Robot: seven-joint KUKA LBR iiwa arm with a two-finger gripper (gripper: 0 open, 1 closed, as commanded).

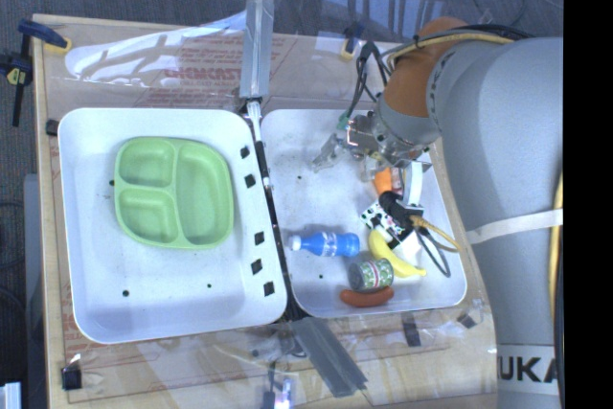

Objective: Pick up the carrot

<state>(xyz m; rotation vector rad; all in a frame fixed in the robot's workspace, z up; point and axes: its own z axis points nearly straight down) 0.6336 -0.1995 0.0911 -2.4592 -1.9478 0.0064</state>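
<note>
Gripper (375,148) above carrot (383,179), at 2 o'clock in the right bin (306,196); cannot tell jaw state. Risk: half-hidden carrot, so an off-centre grasp could slip.

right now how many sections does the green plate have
3 in the green plate: an upper left section, a lower left section and a long right section. None looks hidden.

Bare floor in the right bin's (299,158) far left; bottle (327,244), banana (395,261), can (371,275), sausage (367,297) close together along its near edge.
</note>
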